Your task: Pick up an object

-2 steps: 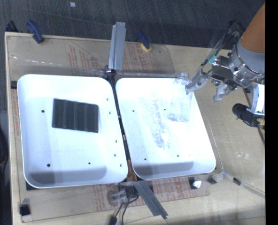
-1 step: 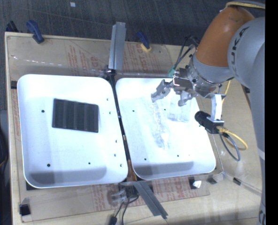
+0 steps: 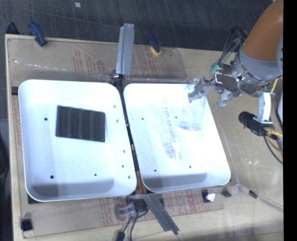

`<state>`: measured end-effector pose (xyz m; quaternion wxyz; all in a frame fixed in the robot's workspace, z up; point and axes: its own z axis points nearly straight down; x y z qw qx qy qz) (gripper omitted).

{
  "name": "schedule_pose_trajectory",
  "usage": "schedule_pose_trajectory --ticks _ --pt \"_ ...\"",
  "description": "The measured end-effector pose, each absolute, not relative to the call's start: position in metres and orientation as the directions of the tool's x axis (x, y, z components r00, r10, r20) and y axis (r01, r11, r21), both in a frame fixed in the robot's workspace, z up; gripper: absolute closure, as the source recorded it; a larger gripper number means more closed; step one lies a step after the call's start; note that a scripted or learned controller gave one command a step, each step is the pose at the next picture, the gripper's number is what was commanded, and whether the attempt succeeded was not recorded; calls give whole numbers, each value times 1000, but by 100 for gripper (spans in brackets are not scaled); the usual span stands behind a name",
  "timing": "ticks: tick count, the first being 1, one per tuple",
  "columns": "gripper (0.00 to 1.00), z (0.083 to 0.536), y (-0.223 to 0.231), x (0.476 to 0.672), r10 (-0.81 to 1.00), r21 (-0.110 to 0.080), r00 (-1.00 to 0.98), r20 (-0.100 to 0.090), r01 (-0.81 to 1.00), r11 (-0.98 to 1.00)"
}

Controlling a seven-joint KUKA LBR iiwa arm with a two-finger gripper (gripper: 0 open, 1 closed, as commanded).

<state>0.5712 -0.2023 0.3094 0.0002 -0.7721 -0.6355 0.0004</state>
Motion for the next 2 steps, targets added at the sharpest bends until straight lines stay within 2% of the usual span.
schedule_pose_trajectory --ticks 1,2 --pt "0 341 -201 548 991 1 130 -1 991 -130" --pt "0 374 -180 584 979 0 203 0 979 -203"
